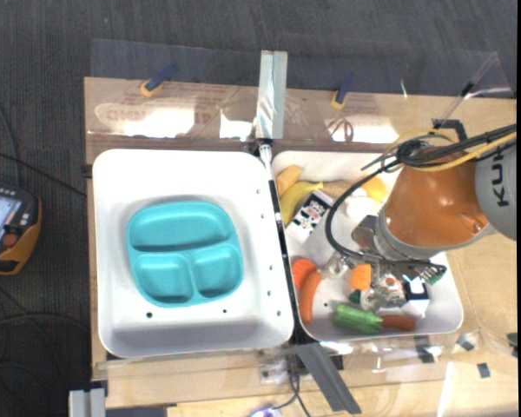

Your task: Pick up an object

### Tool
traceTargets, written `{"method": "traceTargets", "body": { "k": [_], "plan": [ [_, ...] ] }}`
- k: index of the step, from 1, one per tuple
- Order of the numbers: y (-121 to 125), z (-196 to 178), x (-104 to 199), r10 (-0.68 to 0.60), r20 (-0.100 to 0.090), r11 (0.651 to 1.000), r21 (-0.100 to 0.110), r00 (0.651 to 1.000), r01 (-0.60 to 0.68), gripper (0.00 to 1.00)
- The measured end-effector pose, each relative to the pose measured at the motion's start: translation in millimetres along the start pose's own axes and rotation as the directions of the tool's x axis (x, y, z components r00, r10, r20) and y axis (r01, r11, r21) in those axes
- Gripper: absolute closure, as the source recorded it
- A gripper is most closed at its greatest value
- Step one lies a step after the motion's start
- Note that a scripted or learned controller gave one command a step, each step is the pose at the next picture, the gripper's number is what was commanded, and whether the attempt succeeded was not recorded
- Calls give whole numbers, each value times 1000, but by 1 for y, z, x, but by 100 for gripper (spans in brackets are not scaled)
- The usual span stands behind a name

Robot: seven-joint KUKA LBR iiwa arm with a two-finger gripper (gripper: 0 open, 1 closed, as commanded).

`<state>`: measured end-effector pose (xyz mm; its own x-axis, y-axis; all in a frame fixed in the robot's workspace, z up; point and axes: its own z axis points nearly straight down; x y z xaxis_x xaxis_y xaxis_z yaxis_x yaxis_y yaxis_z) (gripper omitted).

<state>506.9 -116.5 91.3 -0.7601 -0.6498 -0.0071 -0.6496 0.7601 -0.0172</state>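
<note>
My gripper (pixel 380 292) hangs low in the right bin (pixel 447 320), under the arm's orange band (pixel 436 202), among a pile of toy food. A small orange piece (pixel 361 276) lies right beside it on the left. A green vegetable (pixel 358 318) and a red piece (pixel 398 323) lie just in front of it. An orange carrot (pixel 308 289) rests by the bin's left wall. At the far left of that bin are a yellow banana (pixel 293 192) and a black-and-white box (pixel 309 213). The arm hides the bin's far right part.
The left bin (pixel 122 320) holds a teal divided plate (pixel 185 250). A metal divider post (pixel 272 94) stands behind the seam between the bins. Black cables (pixel 347 202) loop off the wrist over the right bin. A handheld controller (pixel 4 224) lies left of the bench.
</note>
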Motion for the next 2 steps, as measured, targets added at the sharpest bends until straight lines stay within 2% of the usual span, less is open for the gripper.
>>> {"method": "traceTargets", "body": {
  "k": [1,2],
  "plan": [
    [-2,-1,13,-143,13,990,2,990,143,0],
    [9,0,1,-222,1,975,-1,975,222,0]
  ]
}}
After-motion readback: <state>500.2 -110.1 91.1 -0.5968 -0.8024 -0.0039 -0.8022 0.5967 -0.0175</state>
